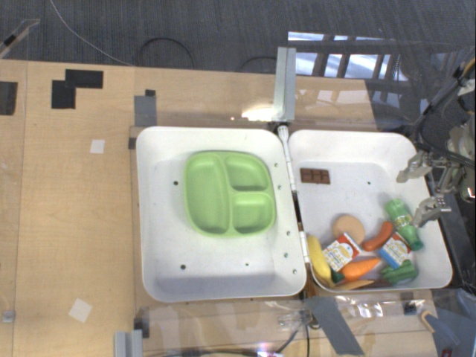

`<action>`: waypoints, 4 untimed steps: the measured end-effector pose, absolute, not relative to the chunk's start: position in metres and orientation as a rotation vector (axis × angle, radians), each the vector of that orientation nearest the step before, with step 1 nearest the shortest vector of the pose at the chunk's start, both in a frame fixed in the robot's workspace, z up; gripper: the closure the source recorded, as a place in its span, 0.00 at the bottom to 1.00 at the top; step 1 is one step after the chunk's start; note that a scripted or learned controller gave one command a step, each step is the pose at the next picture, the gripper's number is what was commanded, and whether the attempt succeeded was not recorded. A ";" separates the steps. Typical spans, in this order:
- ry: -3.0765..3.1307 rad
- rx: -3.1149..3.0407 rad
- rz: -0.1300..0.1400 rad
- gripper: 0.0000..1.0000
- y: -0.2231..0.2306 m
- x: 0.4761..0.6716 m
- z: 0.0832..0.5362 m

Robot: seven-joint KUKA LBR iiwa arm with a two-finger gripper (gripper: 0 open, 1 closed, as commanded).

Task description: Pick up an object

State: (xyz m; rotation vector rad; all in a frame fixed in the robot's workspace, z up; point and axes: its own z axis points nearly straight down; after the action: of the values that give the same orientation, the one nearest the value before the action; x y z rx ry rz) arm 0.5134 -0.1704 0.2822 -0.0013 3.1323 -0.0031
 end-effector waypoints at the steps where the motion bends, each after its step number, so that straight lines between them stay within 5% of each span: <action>1: 3.134 -0.261 0.005 0.00 -0.177 0.488 0.117; 2: 3.105 -0.239 -0.018 0.00 -0.161 0.503 0.096; 3: 3.113 -0.080 -0.013 0.00 -0.150 0.515 0.096; 4: 3.097 -0.224 -0.013 0.00 -0.087 0.529 0.097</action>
State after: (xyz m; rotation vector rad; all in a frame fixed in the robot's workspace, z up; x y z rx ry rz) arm 0.5293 -0.0867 0.0972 -0.2239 3.0968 -0.0127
